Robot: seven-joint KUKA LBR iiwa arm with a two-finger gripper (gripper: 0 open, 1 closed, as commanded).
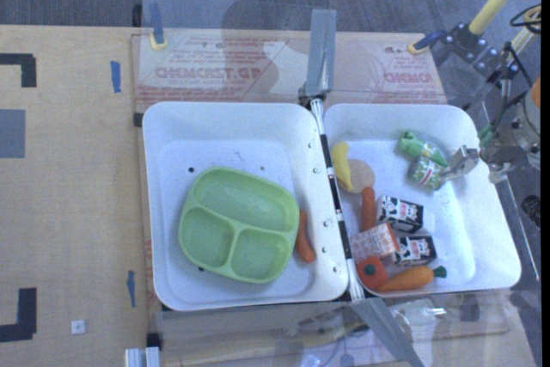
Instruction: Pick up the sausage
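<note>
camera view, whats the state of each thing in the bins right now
green divided plate: upright, left bin, nothing in it
sausage: lying beside the plate, left bin
gripper: over right bin, by a green bottle
green bottle: on its side
carrot: lying flat, right bin
</note>
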